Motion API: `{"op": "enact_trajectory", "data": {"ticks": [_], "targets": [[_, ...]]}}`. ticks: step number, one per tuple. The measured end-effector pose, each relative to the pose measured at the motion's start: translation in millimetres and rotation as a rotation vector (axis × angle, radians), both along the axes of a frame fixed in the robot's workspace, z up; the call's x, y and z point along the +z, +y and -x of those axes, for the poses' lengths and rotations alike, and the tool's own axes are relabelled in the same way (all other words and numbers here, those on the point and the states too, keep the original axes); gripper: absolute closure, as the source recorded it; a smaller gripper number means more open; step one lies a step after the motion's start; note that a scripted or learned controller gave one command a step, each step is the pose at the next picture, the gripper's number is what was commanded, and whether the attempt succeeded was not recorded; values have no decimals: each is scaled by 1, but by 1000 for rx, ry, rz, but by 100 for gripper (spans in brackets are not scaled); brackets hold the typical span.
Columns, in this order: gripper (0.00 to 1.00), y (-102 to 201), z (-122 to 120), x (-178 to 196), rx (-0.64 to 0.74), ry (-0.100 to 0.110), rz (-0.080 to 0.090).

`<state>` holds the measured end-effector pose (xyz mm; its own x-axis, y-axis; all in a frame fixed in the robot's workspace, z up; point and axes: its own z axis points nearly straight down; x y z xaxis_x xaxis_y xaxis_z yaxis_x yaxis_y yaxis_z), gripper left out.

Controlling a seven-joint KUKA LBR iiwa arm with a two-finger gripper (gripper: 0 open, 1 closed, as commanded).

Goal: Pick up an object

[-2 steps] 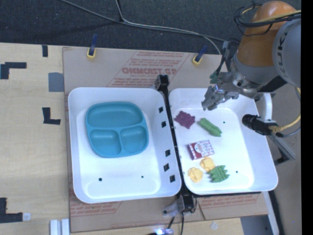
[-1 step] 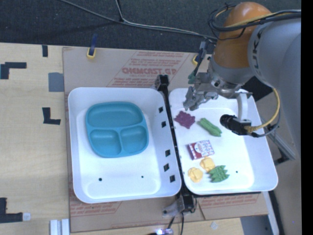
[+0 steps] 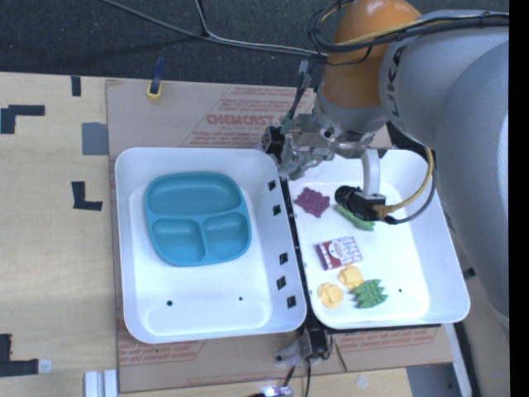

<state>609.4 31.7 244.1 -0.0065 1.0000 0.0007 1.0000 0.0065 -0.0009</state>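
Note:
The right bin holds several small objects: a purple piece, a red and white packet, two yellow pieces, a spiky green toy and a green item partly under a black cable fitting. My gripper hangs low over the far left corner of the right bin, by the divide between the bins. It is a little up and left of the purple piece. I see nothing held in it. The wrist hides the bin's far edge.
The left bin holds a teal divided plate. Black clips line the seam between the bins. The grey arm with its orange band covers the upper right. Both bins rest on cardboard.

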Motion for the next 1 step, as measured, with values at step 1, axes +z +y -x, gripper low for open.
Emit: {"op": "enact_trajectory", "data": {"ticks": [1], "targets": [[100,54,-15,-17,-1,1,1]]}}
